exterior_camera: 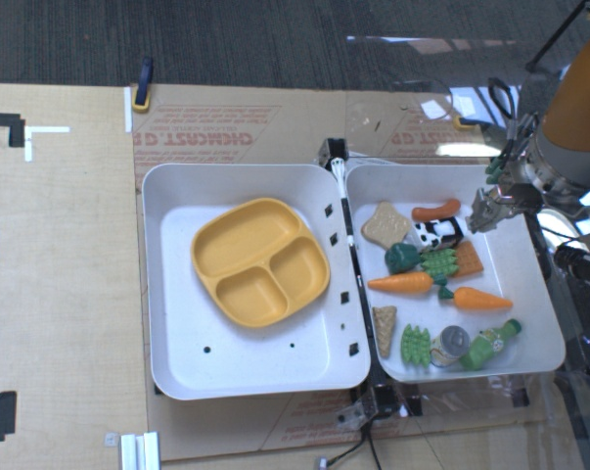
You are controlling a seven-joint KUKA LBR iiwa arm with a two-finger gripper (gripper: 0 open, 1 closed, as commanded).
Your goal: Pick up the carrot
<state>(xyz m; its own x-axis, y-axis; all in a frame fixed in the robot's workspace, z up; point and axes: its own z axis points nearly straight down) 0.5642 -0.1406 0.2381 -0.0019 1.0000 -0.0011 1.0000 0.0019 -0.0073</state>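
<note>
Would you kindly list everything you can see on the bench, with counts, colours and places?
bins: two, white, side by side on the bench.
plate: one, yellow, three compartments, in the left bin.
carrots: two, orange with green tops, middle of the right bin; the second lies further right.
sausage: one, red-orange, back of the right bin.
bread slice: one, tan, back left of the right bin.
cow toy: one, black and white, beside the bread.
green toys: several, front of the right bin.
gripper: one, grey, above the right bin's back right part.
</note>
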